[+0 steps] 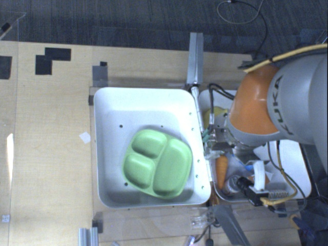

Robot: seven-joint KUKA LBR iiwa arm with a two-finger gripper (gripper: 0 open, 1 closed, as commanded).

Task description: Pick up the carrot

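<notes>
An orange carrot (221, 170) lies upright along the left wall of the right bin (294, 152), near its front. The arm's orange band and grey wrist cover the middle of that bin. My gripper (221, 140) points down just above the carrot's top end, and the wrist hides most of it. Nothing shows plainly between the fingers.
The left bin (113, 111) holds a green three-compartment plate (158, 163). In the right bin a yellow object (218, 113) lies at the back left, and a dark round object (233, 184) and a blue-and-white item (258, 172) lie beside the carrot. Cables loop around the wrist.
</notes>
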